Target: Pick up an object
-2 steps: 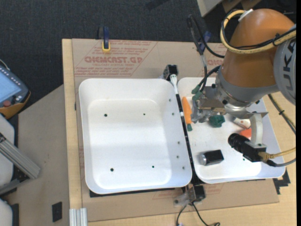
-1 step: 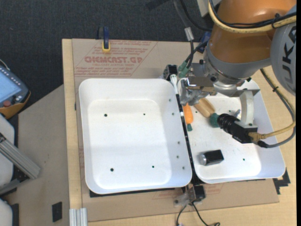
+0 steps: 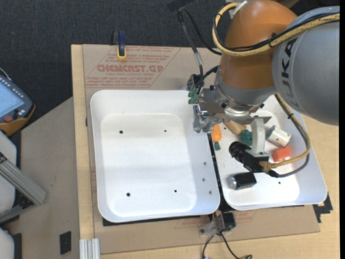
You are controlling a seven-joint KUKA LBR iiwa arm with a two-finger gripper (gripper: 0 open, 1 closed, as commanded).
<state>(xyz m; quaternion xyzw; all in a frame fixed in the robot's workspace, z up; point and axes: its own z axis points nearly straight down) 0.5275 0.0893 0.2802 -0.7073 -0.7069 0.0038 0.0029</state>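
Observation:
My gripper [image 3: 201, 117] hangs low over the left edge of the right bin [image 3: 302, 193], close to the wall shared with the left bin [image 3: 102, 144]. Just to its right lies a small orange piece with a green tip [image 3: 216, 136]. A tan wooden piece [image 3: 234, 127] and a teal piece [image 3: 246, 137] lie a little further right, partly under the wrist. A white cylinder [image 3: 280, 138] and an orange-red piece [image 3: 281, 154] rest toward the bin's right side. The big arm hides the back of the right bin.
A black cylinder with a silver end [image 3: 242, 181] lies near the front of the right bin. Brown cardboard [image 3: 135, 63] sits under both bins, with a blue and yellow clamp [image 3: 121, 43] at its back edge.

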